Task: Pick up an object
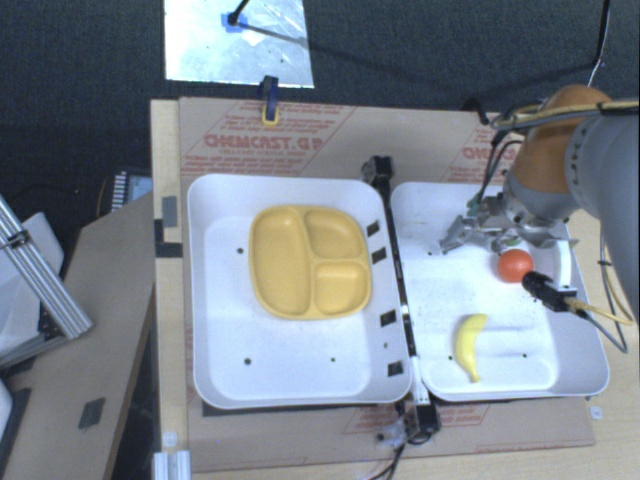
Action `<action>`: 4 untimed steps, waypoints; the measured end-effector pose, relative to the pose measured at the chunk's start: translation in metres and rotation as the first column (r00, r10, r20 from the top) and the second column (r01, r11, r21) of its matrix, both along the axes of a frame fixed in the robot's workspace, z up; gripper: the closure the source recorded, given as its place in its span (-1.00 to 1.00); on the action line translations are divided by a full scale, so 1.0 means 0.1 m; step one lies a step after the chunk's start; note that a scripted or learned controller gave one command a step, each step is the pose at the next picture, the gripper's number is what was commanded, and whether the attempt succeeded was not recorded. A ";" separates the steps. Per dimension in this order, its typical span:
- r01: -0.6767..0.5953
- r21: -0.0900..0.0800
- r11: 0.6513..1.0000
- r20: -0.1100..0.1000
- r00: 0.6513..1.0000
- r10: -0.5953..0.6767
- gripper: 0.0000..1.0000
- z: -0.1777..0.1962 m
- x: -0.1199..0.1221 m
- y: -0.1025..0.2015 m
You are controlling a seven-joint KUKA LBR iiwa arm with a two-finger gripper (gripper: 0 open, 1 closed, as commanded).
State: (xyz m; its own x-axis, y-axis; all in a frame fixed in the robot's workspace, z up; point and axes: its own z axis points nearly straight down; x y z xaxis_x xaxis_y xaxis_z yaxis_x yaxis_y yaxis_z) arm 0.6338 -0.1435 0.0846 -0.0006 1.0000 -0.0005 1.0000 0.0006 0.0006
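Overhead, end effector [462,232] hovers near right bin's [580,373] far edge.

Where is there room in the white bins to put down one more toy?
Left bin: bare floor runs all around the yellow divided plate, widest below it. Right bin: free patch between the banana and the centre divider. It is crowded at its upper right, where the gripper and orange ball sit.

Robotics lab, test bench [300,128], white bins [215,368]
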 end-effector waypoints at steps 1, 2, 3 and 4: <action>0.000 0.000 1.000 0.004 1.000 0.000 1.00 0.12 0.01 0.00; -0.004 -0.001 1.000 0.008 1.000 0.004 1.00 0.77 0.03 0.03; 0.000 -0.001 1.000 0.007 1.000 0.000 1.00 1.33 -0.03 -0.04; -0.004 -0.002 1.000 0.008 1.000 0.004 1.00 1.87 -0.02 -0.04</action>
State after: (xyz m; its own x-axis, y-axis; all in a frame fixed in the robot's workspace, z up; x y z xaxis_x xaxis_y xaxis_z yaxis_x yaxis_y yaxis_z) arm 0.6323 -0.1477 0.2716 -0.0050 1.0000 -0.0021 1.0000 0.0050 0.0082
